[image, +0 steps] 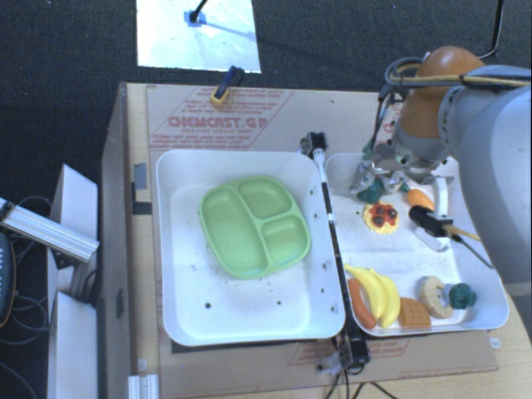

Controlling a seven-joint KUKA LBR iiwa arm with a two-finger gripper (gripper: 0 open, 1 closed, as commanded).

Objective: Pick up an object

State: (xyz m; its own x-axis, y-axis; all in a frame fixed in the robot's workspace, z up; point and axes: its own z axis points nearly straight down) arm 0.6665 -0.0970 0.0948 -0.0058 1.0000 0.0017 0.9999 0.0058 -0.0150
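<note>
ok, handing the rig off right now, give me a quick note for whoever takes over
Gripper: low over the back of the right bin, by a dark green item; nothing seen between its fingers.
Right bin items: pizza slice, bananas, waffle, broccoli.
Left bin: green divided plate.
Done: no pick visible.
Left: grasp and lift one object.
</note>
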